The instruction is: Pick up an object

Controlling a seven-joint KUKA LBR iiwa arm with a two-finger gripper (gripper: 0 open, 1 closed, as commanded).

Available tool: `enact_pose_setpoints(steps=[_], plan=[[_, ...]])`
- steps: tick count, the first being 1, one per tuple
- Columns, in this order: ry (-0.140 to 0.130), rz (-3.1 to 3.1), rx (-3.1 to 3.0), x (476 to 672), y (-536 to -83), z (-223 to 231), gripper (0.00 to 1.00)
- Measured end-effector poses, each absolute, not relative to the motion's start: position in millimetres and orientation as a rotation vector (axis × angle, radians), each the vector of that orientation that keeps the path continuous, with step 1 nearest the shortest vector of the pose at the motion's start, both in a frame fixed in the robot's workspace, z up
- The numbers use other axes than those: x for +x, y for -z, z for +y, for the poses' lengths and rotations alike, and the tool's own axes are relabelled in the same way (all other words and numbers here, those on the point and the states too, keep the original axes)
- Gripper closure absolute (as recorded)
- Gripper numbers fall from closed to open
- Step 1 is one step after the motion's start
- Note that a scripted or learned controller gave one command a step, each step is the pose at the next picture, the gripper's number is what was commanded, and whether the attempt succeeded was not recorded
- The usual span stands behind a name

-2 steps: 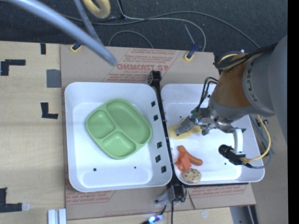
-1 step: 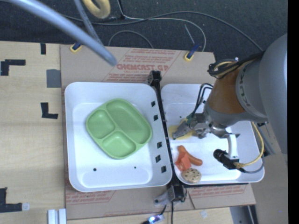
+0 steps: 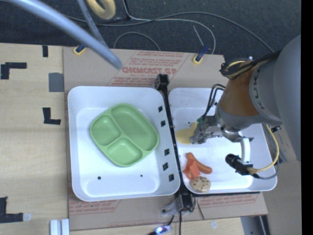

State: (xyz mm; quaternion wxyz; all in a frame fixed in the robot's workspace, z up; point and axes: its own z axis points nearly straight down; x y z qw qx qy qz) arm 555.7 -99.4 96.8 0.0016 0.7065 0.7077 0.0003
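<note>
Because the toy food sits along the right bin's (image 3: 268, 184) left wall, the tool (image 3: 197, 135) hangs low over the pale yellow piece (image 3: 183, 136) there; its grip state I cannot tell.

two white bins (image 3: 78, 146) sit on a tan cardboard sheet (image 3: 146, 65) printed with red lettering, its 12 o'clock edge held by yellow-and-blue clips (image 3: 201, 54); the wooden bench (image 3: 29, 146) is pale beige with black tape marks, and the floor at 12 o'clock is dark grey. the 9 o'clock bin holds a light green divided plate (image 3: 124, 134), while the 3 o'clock bin holds a pale yellow piece (image 3: 184, 135), an orange carrot-like toy (image 3: 194, 166) and a tan cookie (image 3: 200, 183) speckled dark brown. the arm (image 3: 274, 89) is grey with an orange band above the wrist
</note>
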Motion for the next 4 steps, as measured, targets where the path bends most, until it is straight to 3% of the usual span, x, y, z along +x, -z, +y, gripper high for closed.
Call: enact_pose_setpoints(steps=[2, 3, 4], plan=[[-0.004, 2.22, 2.217, 560.1, -205, -110, 1.0], [-0.001, 2.222, 2.22, 560.6, -224, -110, 1.0], [-0.001, 2.229, 2.215, 568.1, -233, -61, 1.0]])
